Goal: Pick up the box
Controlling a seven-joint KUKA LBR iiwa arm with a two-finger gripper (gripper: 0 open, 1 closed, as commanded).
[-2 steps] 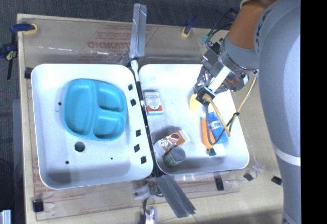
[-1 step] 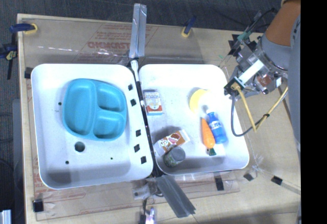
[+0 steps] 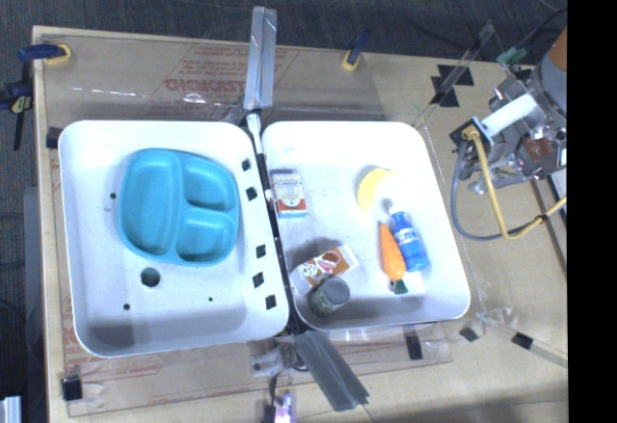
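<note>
On the worktop (image 3: 540, 334) you see 2 white bins side by side. Nearest to you in the right bin (image 3: 439, 219) there is a dark round can (image 3: 331, 297), touching a small snack packet (image 3: 326, 266). Just right of them lie an orange carrot (image 3: 391, 253) and a blue bottle (image 3: 409, 239), close together. Further back is a yellow lemon (image 3: 372, 186). The box (image 3: 288, 194), red and white, lies flat near the left wall of this bin. In the left bin (image 3: 96, 305) rests a blue divided tray (image 3: 181, 206). The gripper (image 3: 516, 137) is far right, outside the bins, well apart from the box; the state of the jaws you cannot tell.
</note>
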